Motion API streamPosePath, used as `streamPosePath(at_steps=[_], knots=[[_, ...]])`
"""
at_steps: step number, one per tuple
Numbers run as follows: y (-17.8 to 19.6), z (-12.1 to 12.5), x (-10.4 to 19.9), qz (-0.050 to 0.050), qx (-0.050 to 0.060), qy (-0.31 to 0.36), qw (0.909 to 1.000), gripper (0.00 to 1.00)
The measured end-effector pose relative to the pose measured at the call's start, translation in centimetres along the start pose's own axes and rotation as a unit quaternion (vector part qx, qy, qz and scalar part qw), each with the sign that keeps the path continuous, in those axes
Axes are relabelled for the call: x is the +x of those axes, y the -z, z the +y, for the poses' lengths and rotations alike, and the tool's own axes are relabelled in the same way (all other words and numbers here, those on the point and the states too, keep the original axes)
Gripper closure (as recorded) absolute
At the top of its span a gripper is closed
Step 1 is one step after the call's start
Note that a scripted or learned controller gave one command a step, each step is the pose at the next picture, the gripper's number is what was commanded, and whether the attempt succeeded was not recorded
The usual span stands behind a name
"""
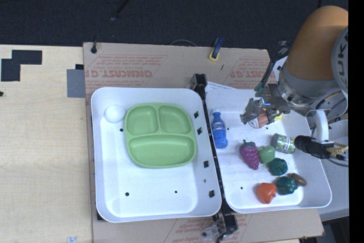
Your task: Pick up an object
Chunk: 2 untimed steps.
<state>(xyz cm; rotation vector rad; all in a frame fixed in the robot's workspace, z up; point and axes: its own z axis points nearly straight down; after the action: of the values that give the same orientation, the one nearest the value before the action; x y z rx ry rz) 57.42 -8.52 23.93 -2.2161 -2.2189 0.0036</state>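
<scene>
A green divided plate is seated in the left bin. A white ball is found just beside the plate's upper-left corner.

The green tray looks like smooth matt plastic, and the white bin beneath it is glossier plastic. Under the bin lies plain brown cardboard, printed and matt.
</scene>
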Motion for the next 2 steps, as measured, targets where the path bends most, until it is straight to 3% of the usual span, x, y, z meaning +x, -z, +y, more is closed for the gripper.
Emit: streamPosePath(at_steps=[2], knots=[[-1.44, -0.75, 0.53, -0.001, -0.001, -0.001, 1.0, 1.0]])
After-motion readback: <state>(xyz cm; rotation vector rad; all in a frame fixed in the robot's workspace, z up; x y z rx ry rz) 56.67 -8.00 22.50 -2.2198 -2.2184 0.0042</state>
